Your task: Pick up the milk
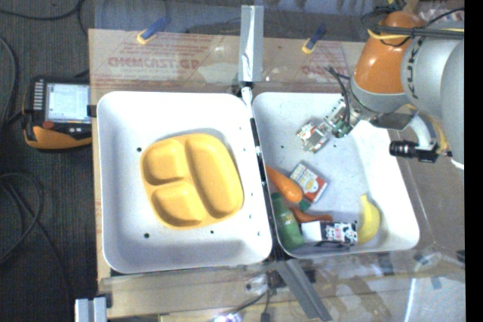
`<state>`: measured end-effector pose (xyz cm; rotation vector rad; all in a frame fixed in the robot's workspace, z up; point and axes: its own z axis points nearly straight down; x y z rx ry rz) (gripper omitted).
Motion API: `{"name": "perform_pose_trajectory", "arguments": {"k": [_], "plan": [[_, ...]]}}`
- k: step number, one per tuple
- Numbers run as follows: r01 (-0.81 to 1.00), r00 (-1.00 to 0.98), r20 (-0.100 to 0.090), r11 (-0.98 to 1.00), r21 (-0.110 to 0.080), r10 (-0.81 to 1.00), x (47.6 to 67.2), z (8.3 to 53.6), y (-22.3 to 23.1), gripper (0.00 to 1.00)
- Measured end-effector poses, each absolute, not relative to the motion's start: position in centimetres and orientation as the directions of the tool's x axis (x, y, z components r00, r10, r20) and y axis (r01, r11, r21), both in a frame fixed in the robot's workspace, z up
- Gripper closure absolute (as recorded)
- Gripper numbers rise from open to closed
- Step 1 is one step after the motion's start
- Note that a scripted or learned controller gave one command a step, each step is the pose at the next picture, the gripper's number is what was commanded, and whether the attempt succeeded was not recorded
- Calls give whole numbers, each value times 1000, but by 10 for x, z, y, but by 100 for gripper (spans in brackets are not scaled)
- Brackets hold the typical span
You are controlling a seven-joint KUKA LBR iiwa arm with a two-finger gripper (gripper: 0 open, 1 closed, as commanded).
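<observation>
The grey arm (pixel 423 79) reaches over the right bin (pixel 392 185) from its right edge. The yellow tray (pixel 194 179) fills the left bin (pixel 121 162). The claw (pixel 326 129) hangs near the right bin's far edge — whether apart or together, I cannot tell. The milk (pixel 339 232) — seemingly the small cow-patterned carton — lies at the near edge, beside the banana (pixel 369 219).

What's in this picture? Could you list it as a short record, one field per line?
left bin: holds a yellow divided tray
right bin: holds the food items
milk: small carton near the front edge, beside the banana
other items: carrot, green item, small box
arm: reaches in from the right
hand: over the rear of the right bin, apart from the milk
</observation>
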<state>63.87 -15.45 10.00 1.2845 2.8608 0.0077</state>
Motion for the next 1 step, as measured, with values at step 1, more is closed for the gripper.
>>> {"name": "perform_pose_trajectory", "arguments": {"k": [1], "plan": [[768,-641,-1,641,3,768,581,204,-112,100]]}}
